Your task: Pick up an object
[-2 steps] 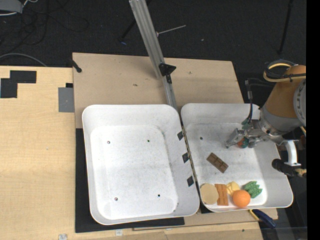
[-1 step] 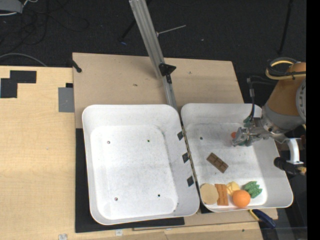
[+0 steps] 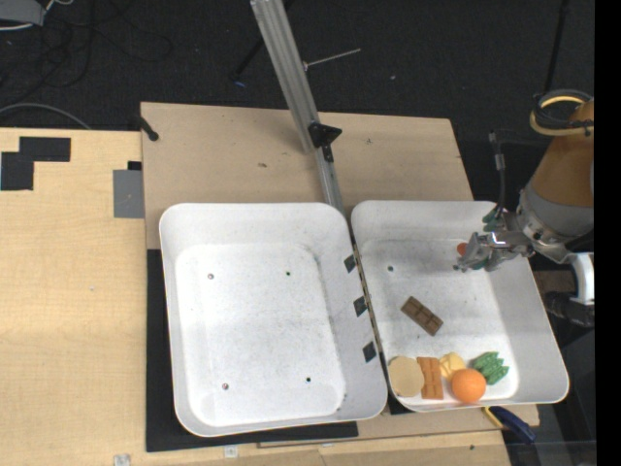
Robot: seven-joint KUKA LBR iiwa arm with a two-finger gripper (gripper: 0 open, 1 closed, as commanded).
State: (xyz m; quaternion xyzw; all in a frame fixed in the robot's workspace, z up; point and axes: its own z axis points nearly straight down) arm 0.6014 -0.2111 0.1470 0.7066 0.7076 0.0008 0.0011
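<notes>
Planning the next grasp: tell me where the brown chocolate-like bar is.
In the camera view, the brown bar lies in the right bin, near its middle, apart from the food cluster at the near edge, up-left of the orange.

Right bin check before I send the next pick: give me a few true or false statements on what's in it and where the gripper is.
1. The brown block lies alone mid-bin. True.
2. The orange ball sits in the left bin. False: it is in the right bin, near its front edge.
3. The gripper is above the right bin's far right part. True.
4. The green piece touches the brown block. False: they lie apart.
</notes>
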